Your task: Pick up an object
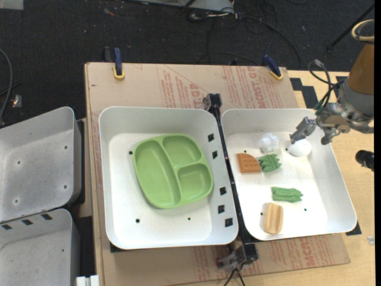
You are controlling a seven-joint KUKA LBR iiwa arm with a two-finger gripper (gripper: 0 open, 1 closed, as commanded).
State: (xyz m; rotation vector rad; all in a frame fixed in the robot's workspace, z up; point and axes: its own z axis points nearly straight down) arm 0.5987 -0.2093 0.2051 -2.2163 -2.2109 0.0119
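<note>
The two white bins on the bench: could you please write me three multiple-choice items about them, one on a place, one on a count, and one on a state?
1. Where does the green divided plate lie?
A. In the left bin
B. In the right bin
C. On the cardboard outside the bins

2. How many compartments does the plate have?
A. Two
B. Three
C. Five

3. How does the gripper stand in relation to the white egg-shaped object?
A. It holds it lifted over the left bin
B. It sits just above it, in the upper right of the right bin
C. It is far off, over the tan bun

Answers: 1 A, the plate fills the middle of the left bin. 2 B, two ridges part it into three wells. 3 B, the fingertips hover right over the white object, which rests on the bin floor.
</note>
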